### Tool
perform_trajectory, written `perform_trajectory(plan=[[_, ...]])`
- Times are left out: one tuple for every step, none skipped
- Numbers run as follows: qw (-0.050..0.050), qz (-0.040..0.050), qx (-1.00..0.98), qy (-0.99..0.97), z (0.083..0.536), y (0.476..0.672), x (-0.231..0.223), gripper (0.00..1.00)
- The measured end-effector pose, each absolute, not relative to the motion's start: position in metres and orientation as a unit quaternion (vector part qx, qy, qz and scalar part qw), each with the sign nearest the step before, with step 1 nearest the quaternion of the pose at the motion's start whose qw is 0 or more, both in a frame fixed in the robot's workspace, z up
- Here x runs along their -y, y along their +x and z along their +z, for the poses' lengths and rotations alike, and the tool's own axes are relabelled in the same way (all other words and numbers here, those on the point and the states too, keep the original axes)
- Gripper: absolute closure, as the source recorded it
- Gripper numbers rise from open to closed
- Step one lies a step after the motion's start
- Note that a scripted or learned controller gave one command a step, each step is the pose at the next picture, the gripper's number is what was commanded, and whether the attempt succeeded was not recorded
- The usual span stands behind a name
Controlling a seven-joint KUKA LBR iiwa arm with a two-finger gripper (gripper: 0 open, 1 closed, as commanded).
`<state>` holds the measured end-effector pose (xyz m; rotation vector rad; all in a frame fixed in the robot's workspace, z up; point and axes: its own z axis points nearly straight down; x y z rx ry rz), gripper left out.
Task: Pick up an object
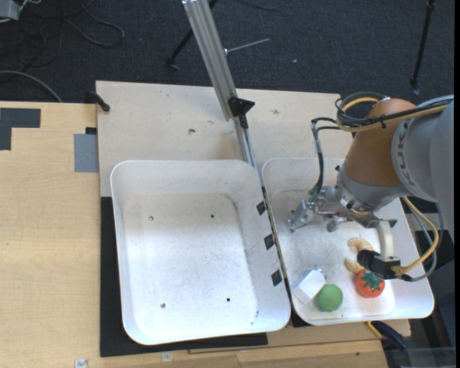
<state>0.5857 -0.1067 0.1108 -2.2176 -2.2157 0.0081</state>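
We see the grey arm [425, 148] reaching in from the right, its orange band [376, 156] above the wrist, and the gripper [297, 218] low over the right bin [322, 248], in the upper part of the bin near its left wall. We cannot tell whether the claw is released or clenched (it is small and lies against the speckled floor of the bin), and we see nothing held in it. The things to pick all lie in the near part of the same bin, apart from the gripper. A green ball [330, 297] sits by the near rim, and a white block [311, 284] is just beside it on its left. To the ball's right we find a red tomato-like piece [370, 284] with a green top, and above that, nearer the wrist, a pale orange curved piece [360, 245]. The left bin [184, 236] stands alongside on the pale bench [161, 121]. A slanted aluminium rail [215, 52] runs down to the seam between the two bins.
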Motion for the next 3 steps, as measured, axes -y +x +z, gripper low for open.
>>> perform_trajectory(plan=[[0.002,0.0015,0.704,-0.710,0.124,0.586,0.108,1.00],[-0.001,-0.0010,0.705,-0.709,0.186,0.585,0.112,1.00],[-0.002,-0.0013,0.707,-0.707,0.246,0.588,0.105,1.00]])
